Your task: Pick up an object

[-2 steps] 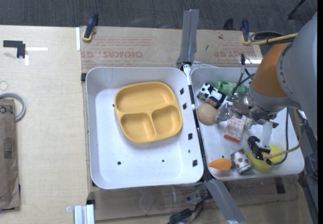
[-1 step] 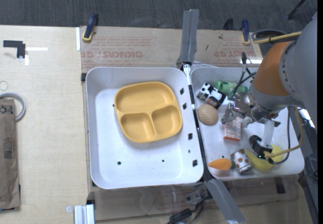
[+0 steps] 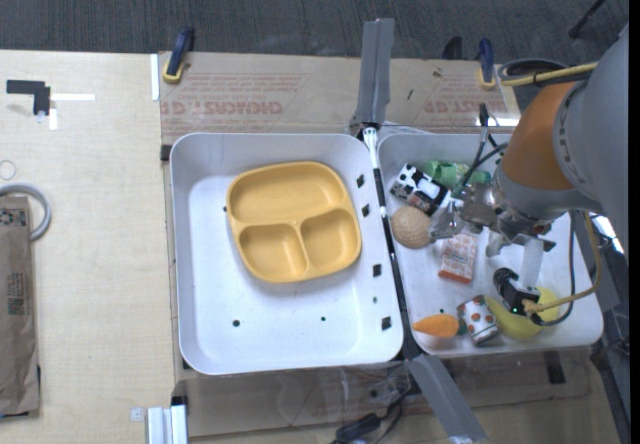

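The arm reaches in over the right bin point(image 3: 590, 327), and the gripper point(image 3: 448, 218) hangs low among the things there. It sits just beside a round tan roll point(image 3: 409, 227) and just above a red and white packet point(image 3: 458, 258). Whether the gripper is spread or pressed together cannot be told from this angle, because the wrist covers most of it. Nothing shows clearly as caught in it.

I judge the step in hand to be the approach: the gripper is down in the clutter, but no pick is made yet. The nearest candidates are the roll and the packet. A black and white toy point(image 3: 418, 187) and a green thing point(image 3: 448, 172) lie towards the far side. An orange carrot point(image 3: 437, 325), a small can point(image 3: 478, 320) and a yellow banana point(image 3: 520, 324) lie along the near wall. The left bin point(image 3: 200, 332) on the worktop point(image 3: 90, 232) holds a yellow divided plate point(image 3: 293, 220), well apart from the arm.

The next move calls for settling on one thing, most likely the roll or the packet, and closing squarely on it. The packet lies flat and may be hard to get under. The roll is rounder and looks the easier grip, though it could slide against the bin's wall.
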